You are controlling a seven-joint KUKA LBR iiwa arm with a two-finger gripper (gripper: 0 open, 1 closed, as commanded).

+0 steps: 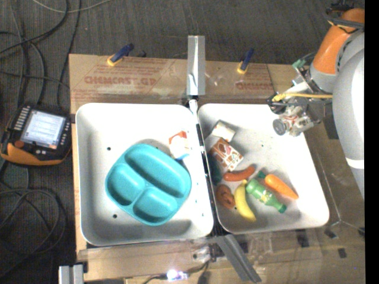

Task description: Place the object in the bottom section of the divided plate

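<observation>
Nearest the camera, the turquoise divided plate (148, 183) lies in the left bin (89, 158), its three sections bare; the bottom section sits toward the near rim, so the drop point is open and easy to reach. Just past the plate, a small red-and-white carton (179, 145) leans against its far edge. In the right bin (314, 176) the toys cluster: a banana (243, 202), a brown pastry-like piece (224, 194), a green bottle (265, 195), a carrot (280, 186), a sausage (239, 173) and, further back, a printed box (225, 154). Which of these is the object meant, I cannot tell. All look like light, stiff plastic or card, likely slick; the rounded ones would best be pinched across the middle of their short width. Farthest off, the gripper (290, 123) hovers over the right bin's far corner, and whether it is wide or narrow I cannot tell.
</observation>
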